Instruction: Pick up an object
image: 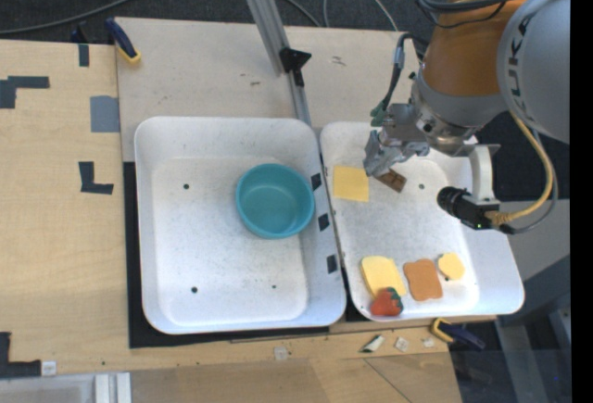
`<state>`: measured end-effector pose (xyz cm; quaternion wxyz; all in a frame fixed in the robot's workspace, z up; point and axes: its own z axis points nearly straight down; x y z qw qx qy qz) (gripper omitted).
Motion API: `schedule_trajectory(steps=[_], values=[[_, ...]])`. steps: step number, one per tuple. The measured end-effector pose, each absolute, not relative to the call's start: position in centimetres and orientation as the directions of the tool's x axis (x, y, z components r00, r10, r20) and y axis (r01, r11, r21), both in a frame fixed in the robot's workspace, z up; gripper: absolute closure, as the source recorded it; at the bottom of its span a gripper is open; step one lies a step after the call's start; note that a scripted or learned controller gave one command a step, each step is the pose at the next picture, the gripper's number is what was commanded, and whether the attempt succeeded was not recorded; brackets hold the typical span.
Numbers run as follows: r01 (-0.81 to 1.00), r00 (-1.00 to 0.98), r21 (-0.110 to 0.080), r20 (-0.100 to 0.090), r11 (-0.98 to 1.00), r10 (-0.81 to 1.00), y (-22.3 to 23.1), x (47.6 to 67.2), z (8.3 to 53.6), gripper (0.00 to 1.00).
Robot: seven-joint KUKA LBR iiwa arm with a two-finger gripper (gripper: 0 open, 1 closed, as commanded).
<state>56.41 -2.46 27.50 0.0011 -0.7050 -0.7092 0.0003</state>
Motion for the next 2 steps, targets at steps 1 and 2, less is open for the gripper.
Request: schedule_trajectory(steps=[1, 2], values=[[1.000, -0.007, -0.004, 0.001, 0.007, 1.000, 3.1, 56.3, 25.4, 1.00], [1.000, -0.007, -0.004, 0.000, 0.007, 1.000, 8.3, 57.3, 23.1, 1.00]])
